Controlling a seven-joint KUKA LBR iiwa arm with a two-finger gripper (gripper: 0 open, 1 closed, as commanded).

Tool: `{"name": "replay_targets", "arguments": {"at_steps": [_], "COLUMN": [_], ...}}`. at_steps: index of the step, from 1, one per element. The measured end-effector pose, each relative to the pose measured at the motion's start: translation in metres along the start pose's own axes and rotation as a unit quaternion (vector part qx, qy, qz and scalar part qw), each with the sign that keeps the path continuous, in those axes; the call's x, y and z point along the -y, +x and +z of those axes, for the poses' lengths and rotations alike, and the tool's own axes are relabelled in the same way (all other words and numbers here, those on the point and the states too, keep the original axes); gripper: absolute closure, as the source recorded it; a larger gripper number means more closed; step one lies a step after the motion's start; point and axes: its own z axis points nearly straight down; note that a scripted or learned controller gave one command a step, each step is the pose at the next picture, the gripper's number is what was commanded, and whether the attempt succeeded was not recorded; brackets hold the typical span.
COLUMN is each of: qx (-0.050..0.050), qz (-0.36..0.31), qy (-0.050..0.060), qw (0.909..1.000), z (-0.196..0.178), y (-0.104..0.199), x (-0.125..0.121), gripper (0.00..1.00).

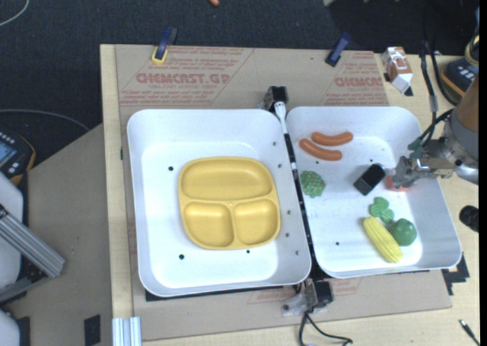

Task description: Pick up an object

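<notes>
Nothing is being carried yet. Whether the pincer (401, 177) is gripping anything, I cannot tell; it is hovering at three o'clock in the right bin (342, 257), just beside the black block (369, 179), so lifting remains.

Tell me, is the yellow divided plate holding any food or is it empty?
Empty: all three compartments of the yellow divided plate show bare yellow surface.

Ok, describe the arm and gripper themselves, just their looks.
The arm enters from the right edge as a rounded grey body. Its gripper is a small metallic grey block with darker parts, blurred at this size, showing a reddish patch near its tip. Dark cables run beside the arm.
</notes>
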Motion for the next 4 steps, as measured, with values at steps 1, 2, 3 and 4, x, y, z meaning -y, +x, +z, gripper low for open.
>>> {"name": "replay_targets", "arguments": {"at_steps": [1,2,3,4], "qx": [-0.001,-0.002,-0.002,-0.002], "qz": [0.001,-0.002,-0.001,-0.002], "qy": [0.002,0.002,0.003,0.002], "qw": [1.0,1.0,1.0,1.0], "z": [-0.006,-0.016,-0.005,-0.009], "y": [0.0,0.049,0.092,0.137], "x": [-0.001,-0.021,-0.04,-0.054], "gripper": [1.0,1.0,1.0,1.0]}}
